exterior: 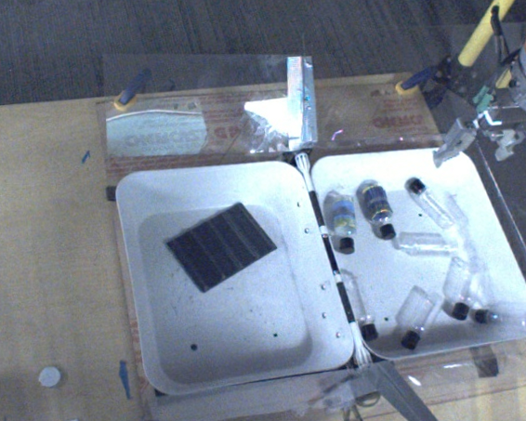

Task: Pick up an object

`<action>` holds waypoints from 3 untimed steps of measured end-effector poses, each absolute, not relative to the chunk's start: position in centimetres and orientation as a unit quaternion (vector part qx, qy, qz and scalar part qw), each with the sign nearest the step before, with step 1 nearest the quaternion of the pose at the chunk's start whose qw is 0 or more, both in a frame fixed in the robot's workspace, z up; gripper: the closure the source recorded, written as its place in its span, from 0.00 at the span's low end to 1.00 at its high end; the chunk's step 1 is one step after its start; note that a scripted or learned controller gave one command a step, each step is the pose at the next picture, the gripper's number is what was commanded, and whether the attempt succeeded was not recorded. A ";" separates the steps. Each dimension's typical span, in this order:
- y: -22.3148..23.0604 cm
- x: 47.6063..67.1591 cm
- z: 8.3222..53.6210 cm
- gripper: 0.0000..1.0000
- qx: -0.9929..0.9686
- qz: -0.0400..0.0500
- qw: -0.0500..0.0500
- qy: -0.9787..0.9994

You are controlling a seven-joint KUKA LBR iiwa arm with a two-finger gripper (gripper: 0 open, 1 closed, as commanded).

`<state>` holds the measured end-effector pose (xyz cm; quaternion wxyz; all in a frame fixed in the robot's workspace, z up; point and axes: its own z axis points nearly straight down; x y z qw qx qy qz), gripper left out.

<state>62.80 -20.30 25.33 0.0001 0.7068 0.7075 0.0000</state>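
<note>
The left white bin (150, 291) holds a dark ribbed rectangular pad (220, 245), lying flat and turned at an angle. The right white bin (498, 227) holds several small bottles. Two labelled ones with dark caps lie side by side near its upper left, one at the bin's left wall (342, 215) and one just right of it (375, 206). Several clear bottles with black caps are scattered from the upper right (430, 200) down to the front (412, 315) and the front right corner (467, 297).
Clear plastic sheeting (272, 115) lies on a board behind the bins. A blue-handled clamp (133, 88) sits at the back left. At the back right are a yellow-handled clamp (494, 12) and metal hardware (483, 126). A small white disc (49, 376) lies on the bench at the left.
</note>
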 end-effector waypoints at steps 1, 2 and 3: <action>-19.4 66.7 9.4 0.00 0.727 0.001 -0.006 0.686; -19.5 66.9 10.7 1.00 0.726 0.000 0.000 0.688; -11.0 66.8 19.7 1.00 0.765 0.001 0.001 0.644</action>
